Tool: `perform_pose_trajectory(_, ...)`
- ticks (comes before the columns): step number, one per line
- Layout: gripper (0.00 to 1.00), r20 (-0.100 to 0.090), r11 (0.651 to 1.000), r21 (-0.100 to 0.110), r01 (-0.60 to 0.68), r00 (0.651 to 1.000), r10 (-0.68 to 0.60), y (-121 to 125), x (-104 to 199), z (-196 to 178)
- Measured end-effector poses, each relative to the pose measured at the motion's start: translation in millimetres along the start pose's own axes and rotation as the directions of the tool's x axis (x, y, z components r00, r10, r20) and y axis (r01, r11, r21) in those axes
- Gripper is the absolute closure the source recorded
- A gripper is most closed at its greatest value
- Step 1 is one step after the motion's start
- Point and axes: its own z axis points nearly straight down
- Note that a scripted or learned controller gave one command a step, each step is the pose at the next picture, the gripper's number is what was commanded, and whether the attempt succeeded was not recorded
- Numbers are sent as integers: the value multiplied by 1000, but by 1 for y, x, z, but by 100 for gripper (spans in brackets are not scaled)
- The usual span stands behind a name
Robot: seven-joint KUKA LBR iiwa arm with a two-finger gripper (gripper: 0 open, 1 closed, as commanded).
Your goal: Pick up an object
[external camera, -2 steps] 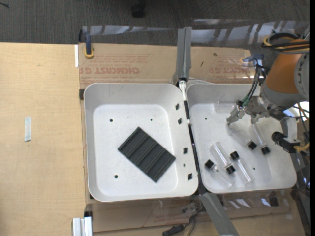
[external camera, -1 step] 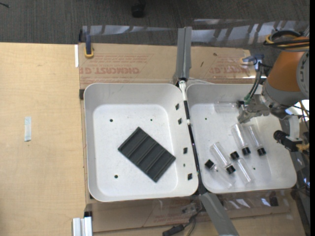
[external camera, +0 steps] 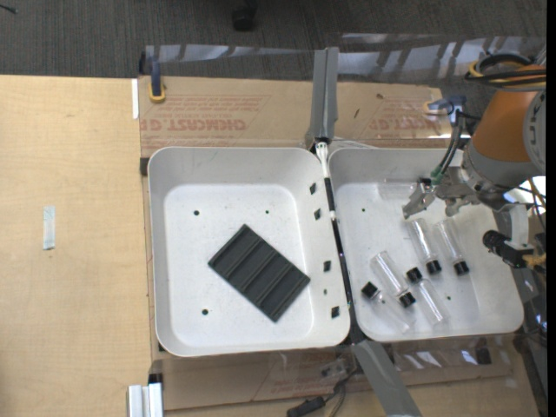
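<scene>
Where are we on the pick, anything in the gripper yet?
Done: the arm is over the right bin, gripper near its upper part. In hand: nothing visible between the fingers. Left: the grasp itself. The clear tubes with black caps lie on the bin floor below the gripper, and the dark ridged panel sits in the left bin.

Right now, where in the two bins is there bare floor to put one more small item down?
Left bin: bare floor all around the ribbed black panel, widest along the far side. Right bin: a bare strip by the divider at its far-left corner. Its middle and near-right are crowded with clear black-capped tubes, under the pincer.
</scene>
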Motion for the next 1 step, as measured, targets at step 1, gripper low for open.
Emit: perform_pose_trajectory(1,0,-1,1000,2,1,1000,-1,-34,-22,10)
